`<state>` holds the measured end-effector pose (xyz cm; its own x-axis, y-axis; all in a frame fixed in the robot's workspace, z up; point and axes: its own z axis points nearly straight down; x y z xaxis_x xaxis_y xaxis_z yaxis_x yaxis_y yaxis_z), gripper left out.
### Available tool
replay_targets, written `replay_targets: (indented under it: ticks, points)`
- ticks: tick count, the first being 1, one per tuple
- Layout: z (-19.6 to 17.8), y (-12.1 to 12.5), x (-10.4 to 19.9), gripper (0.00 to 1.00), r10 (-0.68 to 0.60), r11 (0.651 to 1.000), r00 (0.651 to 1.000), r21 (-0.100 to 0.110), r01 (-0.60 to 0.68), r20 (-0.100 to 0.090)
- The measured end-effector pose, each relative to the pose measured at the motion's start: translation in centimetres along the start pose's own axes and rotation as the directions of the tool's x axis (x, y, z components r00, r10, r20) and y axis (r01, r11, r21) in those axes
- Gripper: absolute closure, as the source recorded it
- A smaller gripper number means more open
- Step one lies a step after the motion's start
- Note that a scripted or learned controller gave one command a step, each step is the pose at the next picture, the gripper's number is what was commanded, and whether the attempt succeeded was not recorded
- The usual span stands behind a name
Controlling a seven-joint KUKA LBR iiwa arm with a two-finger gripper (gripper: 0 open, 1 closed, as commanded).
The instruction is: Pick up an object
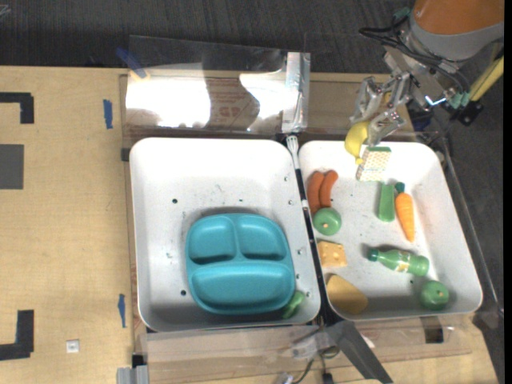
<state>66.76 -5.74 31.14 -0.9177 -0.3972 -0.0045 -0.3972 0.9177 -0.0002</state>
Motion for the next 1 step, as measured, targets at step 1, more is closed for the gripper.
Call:
replay_targets:
  ticks: [1]
  points:
    - [5.95, -0.03, 0.09, 1.0, -0.118, 0.993, 0.993, -0.002, 0.118, -0.003]
